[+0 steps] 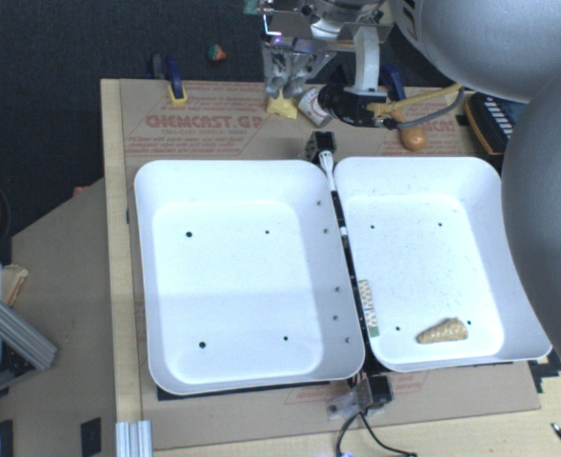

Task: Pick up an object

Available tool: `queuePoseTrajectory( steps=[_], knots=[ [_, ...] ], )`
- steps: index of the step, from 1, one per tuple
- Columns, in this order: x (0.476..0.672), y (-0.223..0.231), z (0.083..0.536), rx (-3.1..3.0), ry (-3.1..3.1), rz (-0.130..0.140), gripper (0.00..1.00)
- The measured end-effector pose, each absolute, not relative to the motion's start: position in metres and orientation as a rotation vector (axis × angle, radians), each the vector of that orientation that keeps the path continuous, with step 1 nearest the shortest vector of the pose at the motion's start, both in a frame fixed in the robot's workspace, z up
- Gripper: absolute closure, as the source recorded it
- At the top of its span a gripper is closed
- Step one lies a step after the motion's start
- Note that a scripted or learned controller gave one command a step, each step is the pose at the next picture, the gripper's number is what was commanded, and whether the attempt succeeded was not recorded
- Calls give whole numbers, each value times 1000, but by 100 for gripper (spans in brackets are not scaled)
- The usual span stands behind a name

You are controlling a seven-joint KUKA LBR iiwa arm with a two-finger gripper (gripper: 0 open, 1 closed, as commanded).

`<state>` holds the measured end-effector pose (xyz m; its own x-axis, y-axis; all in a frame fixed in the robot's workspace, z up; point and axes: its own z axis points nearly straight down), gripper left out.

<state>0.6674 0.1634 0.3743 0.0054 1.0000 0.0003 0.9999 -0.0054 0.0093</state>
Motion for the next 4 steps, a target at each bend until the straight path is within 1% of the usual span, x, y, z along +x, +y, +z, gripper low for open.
queuePoseTrajectory(
  steps=[1,2,3,4],
  knots=[
    [641,175,283,2227,2226,-16,100],
    [612,94,347,2226,2208,5,100],
    [618,169,269,2219,2233,-9,100],
    [668,212,418,2209,2220,29,100]
  ],
)
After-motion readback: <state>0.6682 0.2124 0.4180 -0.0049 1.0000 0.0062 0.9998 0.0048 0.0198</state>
